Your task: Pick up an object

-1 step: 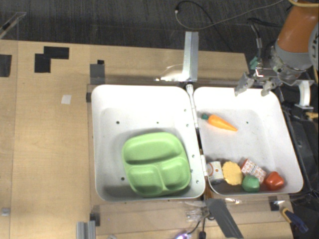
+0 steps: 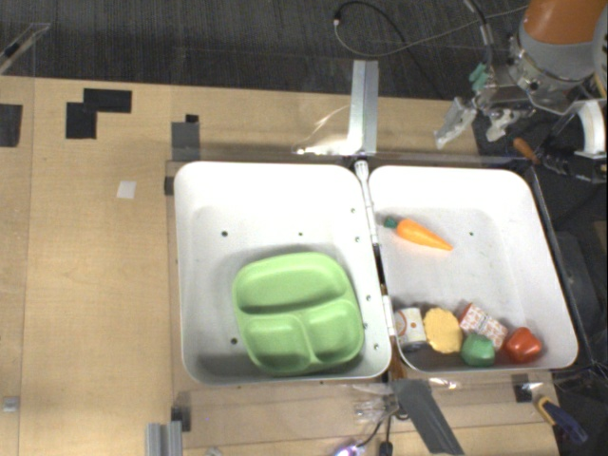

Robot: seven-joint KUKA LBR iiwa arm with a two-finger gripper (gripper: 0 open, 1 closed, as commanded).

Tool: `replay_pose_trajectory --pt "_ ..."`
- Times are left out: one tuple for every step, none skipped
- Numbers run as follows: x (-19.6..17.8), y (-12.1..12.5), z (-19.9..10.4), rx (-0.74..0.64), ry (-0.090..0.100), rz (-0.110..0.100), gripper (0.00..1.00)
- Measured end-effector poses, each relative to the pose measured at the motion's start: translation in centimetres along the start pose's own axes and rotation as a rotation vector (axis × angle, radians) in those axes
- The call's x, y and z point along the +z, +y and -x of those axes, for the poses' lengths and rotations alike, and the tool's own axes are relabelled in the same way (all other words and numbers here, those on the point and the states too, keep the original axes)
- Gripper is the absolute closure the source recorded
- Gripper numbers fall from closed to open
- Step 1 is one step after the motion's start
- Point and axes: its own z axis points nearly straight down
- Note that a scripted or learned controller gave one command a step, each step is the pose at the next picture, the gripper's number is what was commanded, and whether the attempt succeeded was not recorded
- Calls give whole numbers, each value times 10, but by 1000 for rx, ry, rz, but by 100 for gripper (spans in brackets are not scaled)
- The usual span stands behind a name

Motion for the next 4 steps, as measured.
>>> replay_pose_trajectory --pt "131 -49 -29 -202 3 -4 0" --pt "219 -62 2 -190 2 0 0" --pt "210 -59 1 -191 1 4 100" --pt "129 -38 -71 -247 2 0 100"
